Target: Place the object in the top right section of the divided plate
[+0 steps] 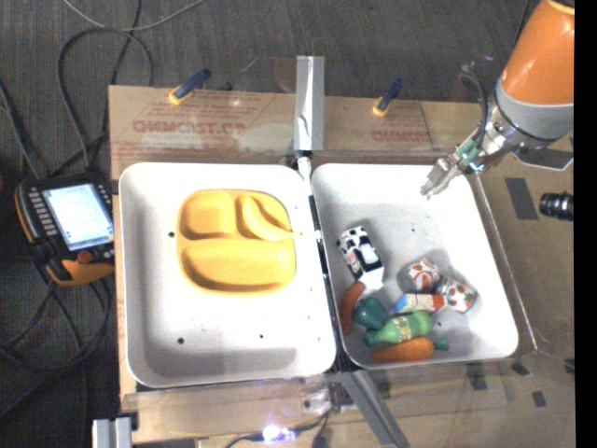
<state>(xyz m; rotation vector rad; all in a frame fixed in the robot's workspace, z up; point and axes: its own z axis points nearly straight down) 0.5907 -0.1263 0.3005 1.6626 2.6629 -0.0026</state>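
Tool [438,181] hangs over the right bin's [485,250] far right corner; can't tell its state, nothing seen in it. Toy pile sits below-left of it: cow-print block [359,249], green bottle [403,328], carrot [403,350]. Yellow divided plate [238,241] is well left, in the left bin [149,343].

tablet [68,215] left of bench; blue clamps [189,84]; grey carpet [112,26]

One fixed camera looks down at a slant from above the bench [224,124], taking in both white bins [149,343] whole.
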